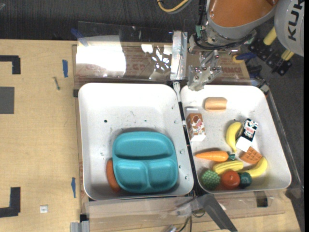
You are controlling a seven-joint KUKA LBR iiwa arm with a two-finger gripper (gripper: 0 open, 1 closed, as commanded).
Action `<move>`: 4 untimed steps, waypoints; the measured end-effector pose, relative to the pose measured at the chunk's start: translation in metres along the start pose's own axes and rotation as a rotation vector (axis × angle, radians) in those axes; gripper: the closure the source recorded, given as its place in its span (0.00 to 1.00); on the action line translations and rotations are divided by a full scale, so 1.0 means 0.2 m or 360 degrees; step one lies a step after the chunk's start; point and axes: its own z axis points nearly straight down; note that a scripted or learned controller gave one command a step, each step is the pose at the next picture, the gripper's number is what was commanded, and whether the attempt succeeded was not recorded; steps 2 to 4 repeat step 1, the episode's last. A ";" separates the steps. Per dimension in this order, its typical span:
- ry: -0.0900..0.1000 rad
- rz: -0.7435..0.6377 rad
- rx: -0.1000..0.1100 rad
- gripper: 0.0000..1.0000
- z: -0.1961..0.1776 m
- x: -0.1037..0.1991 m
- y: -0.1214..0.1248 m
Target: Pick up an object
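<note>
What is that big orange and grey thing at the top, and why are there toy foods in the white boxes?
That is a robot arm. The picture comes from a camera fixed above the bench, looking down at a slant, and the arm reaches in from the right. At its end is a gripper, a kind of metal hand with two fingers, hanging over the back edge of the right bin. I can't see anything held between the fingers.

The two white boxes are shallow bins. The right one has toy food: a hot dog bun, a small snack packet, two bananas, a carrot, a little milk carton, a waffle, a tomato and a green bumpy fruit. The left bin has a teal divided tray with something orange peeking out beneath it.

The robot's job is to pick up one object.
</note>
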 end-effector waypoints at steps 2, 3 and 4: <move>-0.0001 -0.0649 -0.0002 1.00 0.00 -0.02 0.00; -0.0001 -0.0649 -0.0002 1.00 0.00 -0.02 0.00; -0.0001 -0.0649 -0.0002 1.00 0.00 -0.02 0.00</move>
